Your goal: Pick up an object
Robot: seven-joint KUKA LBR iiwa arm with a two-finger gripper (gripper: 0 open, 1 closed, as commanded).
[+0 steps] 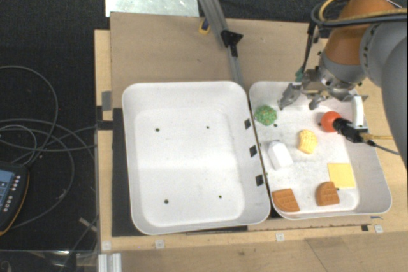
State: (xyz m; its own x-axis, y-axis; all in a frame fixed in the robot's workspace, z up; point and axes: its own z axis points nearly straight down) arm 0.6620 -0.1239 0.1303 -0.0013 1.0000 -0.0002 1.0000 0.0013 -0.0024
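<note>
A: We're looking down on the bench [172, 48] and its two white bins, and the hand [303, 97] hangs over the back of the right bin [376, 197].

B: We can see its two dark fingers [287, 97] spread apart, with only white bin floor between them. It has hold of nothing.

A: Agreed. Just to the left of it and nearer us we've got a green broccoli-like piece [266, 115], close to the bin's left wall.

B: On the hand's other side we see a red ball [329, 121], next to a black and white part of the arm.

A: In the middle sit a yellow corn-shaped piece [307, 141] and a white block [279, 155], a little apart.

B: Along the front we count a yellow square [342, 174] and two brown pieces [286, 200].

A: And the left bin [185, 156] shows us just its white floor and a few dark dots.
</note>
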